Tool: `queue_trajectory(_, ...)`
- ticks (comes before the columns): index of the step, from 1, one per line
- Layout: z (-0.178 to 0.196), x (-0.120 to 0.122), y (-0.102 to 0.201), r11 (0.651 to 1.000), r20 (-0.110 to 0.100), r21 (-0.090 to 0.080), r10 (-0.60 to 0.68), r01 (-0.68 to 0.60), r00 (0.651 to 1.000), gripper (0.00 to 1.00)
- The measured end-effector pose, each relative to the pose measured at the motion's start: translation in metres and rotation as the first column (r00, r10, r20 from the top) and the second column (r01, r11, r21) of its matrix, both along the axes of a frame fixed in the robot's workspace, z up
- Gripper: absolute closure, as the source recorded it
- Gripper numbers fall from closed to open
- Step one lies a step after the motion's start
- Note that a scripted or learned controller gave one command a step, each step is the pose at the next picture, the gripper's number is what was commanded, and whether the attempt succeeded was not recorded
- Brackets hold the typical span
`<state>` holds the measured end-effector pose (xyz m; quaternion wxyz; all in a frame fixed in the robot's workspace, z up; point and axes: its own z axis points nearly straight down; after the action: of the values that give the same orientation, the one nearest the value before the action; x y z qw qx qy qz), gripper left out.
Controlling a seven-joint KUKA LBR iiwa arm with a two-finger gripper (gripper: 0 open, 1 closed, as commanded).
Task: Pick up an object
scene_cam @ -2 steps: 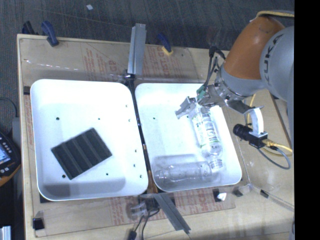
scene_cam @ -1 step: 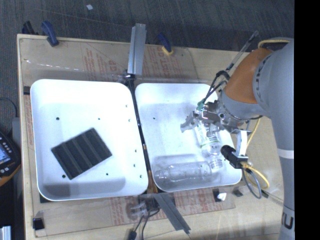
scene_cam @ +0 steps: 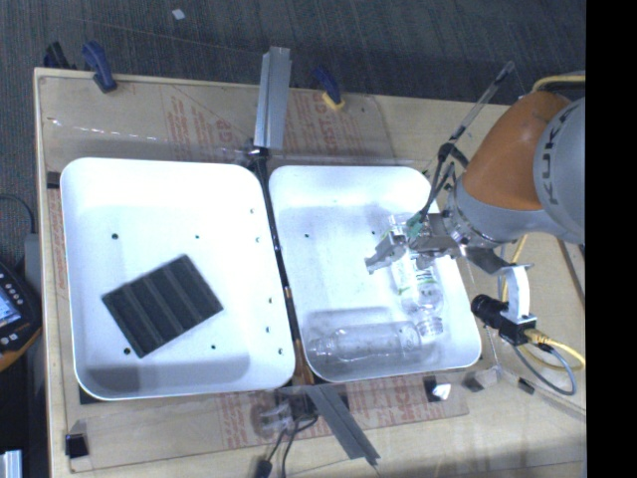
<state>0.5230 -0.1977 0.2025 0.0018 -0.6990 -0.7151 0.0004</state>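
Two white bins sit side by side on the bench; left bin (scene_cam: 90, 197) holds one flat black ribbed pad (scene_cam: 162, 304) lying near its middle, well apart from the arm. Right bin (scene_cam: 328, 192) holds the likely targets: a larger clear plastic bottle (scene_cam: 363, 344) on its side along the near wall, and a smaller clear bottle (scene_cam: 421, 292) lying against the right wall, its end close to the larger one. Arm (scene_cam: 518, 172) reaches in from the right, gripper (scene_cam: 403, 245) low over the top of the smaller bottle. Cannot tell whether it is released or clenched; metal and clear plastic blur together there. Risks, as judged: smooth round bottle may roll or squirt out of a pinch; wall close by may block one side; nudged bottle could knock its neighbour.
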Motion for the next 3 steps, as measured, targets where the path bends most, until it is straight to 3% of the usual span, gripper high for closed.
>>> queue_trajectory(1,-0.0049,0.022,-0.011,1.0,0.002,-0.002,-0.006,0.006,1.0,0.0)
queue_trajectory(3,-0.0049,0.0219,-0.0111,1.0,0.002,-0.002,-0.006,0.006,1.0,0.0)
